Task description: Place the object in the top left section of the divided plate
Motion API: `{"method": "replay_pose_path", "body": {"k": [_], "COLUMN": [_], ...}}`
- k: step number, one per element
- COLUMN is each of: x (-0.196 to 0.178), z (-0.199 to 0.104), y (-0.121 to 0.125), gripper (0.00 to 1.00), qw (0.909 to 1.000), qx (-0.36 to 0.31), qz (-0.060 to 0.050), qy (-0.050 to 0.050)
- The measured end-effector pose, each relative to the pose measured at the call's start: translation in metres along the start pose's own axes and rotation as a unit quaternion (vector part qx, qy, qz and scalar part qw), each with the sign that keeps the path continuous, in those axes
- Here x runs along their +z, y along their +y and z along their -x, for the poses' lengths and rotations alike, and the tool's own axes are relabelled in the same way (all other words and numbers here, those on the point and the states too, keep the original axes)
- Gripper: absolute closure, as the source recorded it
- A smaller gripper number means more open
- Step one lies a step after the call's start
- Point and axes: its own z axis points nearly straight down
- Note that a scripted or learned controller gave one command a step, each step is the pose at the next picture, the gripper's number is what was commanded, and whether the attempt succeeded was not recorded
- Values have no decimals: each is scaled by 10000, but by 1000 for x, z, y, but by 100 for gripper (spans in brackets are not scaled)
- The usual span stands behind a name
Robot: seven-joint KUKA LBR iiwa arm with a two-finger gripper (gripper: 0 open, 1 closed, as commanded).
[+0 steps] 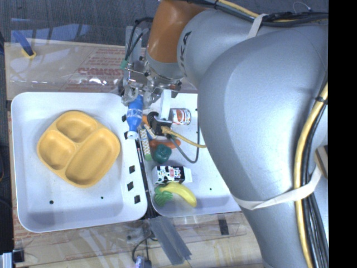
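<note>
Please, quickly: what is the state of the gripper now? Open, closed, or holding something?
Gripper: it cannot be told; it sits over the near edge of the right white bin, by a small blue object.

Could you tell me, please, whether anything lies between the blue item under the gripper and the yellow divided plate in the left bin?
Only the bin walls where the two bins meet. The blue object sits under the gripper at that divide, and the left bin's floor between it and the divided plate looks bare.
</note>
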Motion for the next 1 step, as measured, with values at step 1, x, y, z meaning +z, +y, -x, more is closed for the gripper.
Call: {"method": "replay_pose_path", "body": {"k": [1], "x": [4], "z": [6], "y": [2], "gripper": [100], "qw": [9975], "qx": [707], "qz": [-5], "qy": [0]}}
